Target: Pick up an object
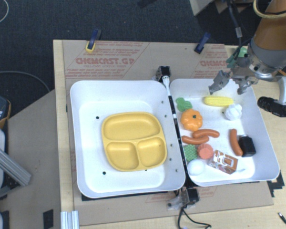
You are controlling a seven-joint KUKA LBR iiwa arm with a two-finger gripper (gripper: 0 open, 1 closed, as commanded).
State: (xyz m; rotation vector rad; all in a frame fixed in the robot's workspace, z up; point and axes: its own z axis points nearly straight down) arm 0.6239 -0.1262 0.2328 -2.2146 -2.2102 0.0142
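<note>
Nearest, a white ball (196,167) sits in the right bin (267,142). Farther back lies the corn cob (218,100), probably the target. Above it hangs the hand (232,86), fingers spread and empty. Descending off-centre could nudge the corn away.

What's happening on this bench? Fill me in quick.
A robot arm is reaching in over the right bin, which holds toy food. Its gripper hangs open above the far end of that bin, just over the corn cob, with nothing between its fingers. The orange pumpkin, two sausages and other small pieces lie untouched. The left bin holds a yellow divided tray. Nothing has been picked up yet.
</note>
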